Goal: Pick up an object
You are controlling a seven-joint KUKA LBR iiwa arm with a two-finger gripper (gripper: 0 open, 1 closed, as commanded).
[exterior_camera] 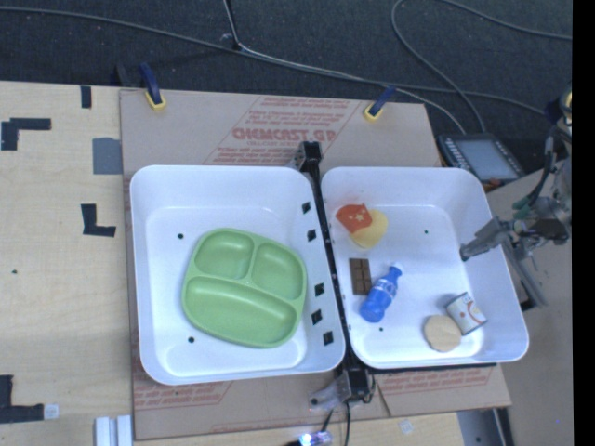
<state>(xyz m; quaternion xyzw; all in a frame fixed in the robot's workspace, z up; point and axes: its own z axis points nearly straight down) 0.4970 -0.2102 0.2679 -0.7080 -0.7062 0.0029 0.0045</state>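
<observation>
1. Bins sit side by side on the bench: the left bin point(149, 203) holds a green divided plate point(245, 286).
2. The right bin point(418, 182) holds an orange-and-yellow toy point(359, 223), a brown block point(359, 275), a blue bottle point(379, 295), a small can point(464, 312) and a tan round piece point(442, 333).
3. The gripper point(476, 243) hangs above the right bin's right rim, well apart from these objects, holding nothing; whether it is open cannot be told.

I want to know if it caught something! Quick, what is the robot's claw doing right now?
Gripper: at the right bin's right rim, above it, holding nothing that can be seen.
</observation>
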